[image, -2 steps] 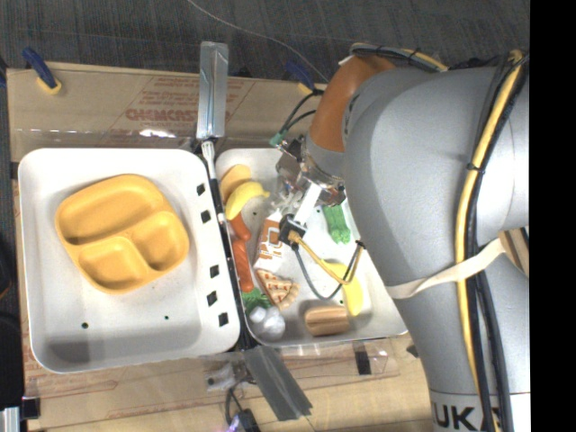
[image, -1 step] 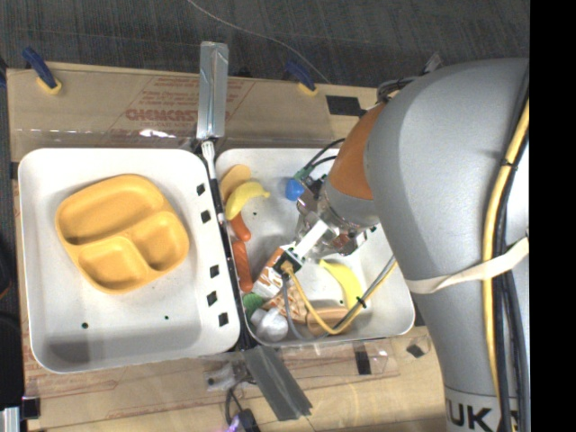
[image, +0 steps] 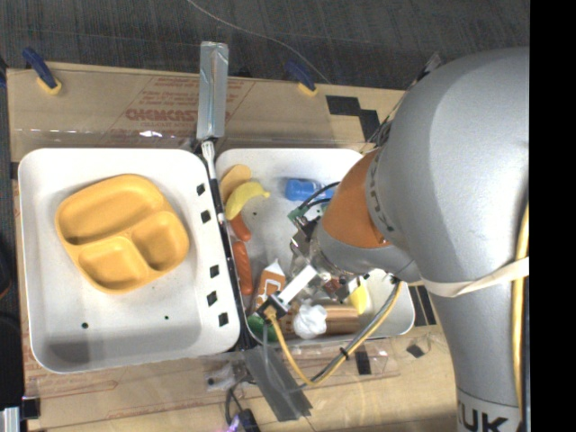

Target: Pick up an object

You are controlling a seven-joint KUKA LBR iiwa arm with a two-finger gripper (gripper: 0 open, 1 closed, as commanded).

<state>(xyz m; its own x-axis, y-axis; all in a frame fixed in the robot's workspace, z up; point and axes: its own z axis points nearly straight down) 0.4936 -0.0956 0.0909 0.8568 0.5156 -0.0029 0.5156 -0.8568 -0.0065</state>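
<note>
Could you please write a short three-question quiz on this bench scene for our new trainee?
1. True or false: the yellow divided tray lies in the right bin.
2. Which bin is the gripper reaching into? A) left bin B) right bin C) neither
3. Fill in: the banana lies close to the ______ between the two bins.

Key
1. False: the tray lies in the left bin.
2. B: the gripper is low over the clutter at the near end of the right bin.
3. Divider: the banana lies at the right bin's left side, toward the far end.
</note>
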